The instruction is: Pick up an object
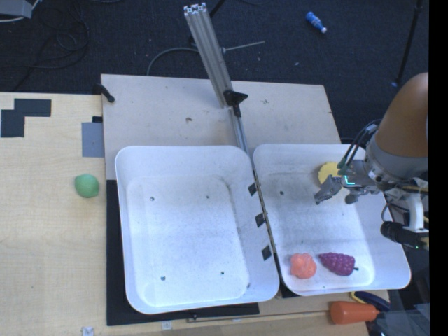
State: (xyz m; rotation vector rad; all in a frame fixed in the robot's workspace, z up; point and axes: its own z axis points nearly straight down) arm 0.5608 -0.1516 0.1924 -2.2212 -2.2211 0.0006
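We see the arm [406,128] reaching from the right, gripper [337,192] over the right bin [308,222], fingers spread, grasping nothing; yellow object [327,171] partly hidden behind it.

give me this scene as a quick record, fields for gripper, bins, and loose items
gripper: over the right bin, fingers spread, nothing between them
right bin: yellow object beside the gripper, orange-pink object and purple grape bunch near the front edge
left bin: only dark specks seen
outside the bins: green ball on the wooden surface to the left, orange item in front of the right bin
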